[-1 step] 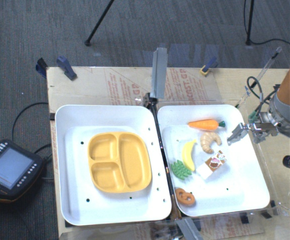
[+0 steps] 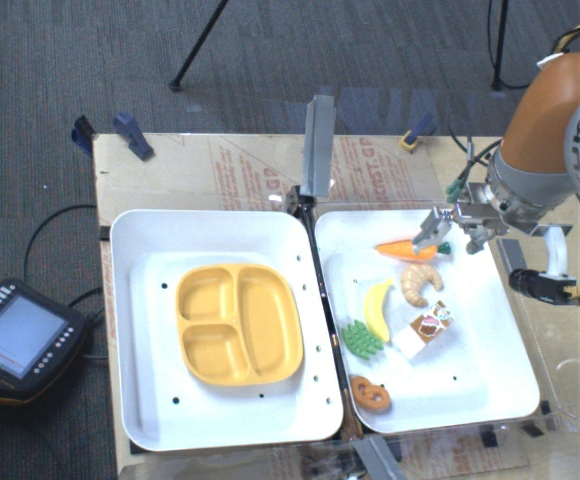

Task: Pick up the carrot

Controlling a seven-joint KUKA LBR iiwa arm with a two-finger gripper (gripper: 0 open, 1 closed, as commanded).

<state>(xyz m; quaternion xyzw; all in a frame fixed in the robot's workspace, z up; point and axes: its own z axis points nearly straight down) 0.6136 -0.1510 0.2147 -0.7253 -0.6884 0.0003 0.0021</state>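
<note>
The carrot lies in the upper part of the right bin, right of centre in the frame, pointed tip toward the left and thick end under the claw. The claw hangs right over that thick end; I cannot tell from here how it is set. The carrot looks like a light, hard plastic toy, smooth and tapering, so it may squirt out of a pinch. I'd take it across the fat end, clear of the croissant just below.
</note>
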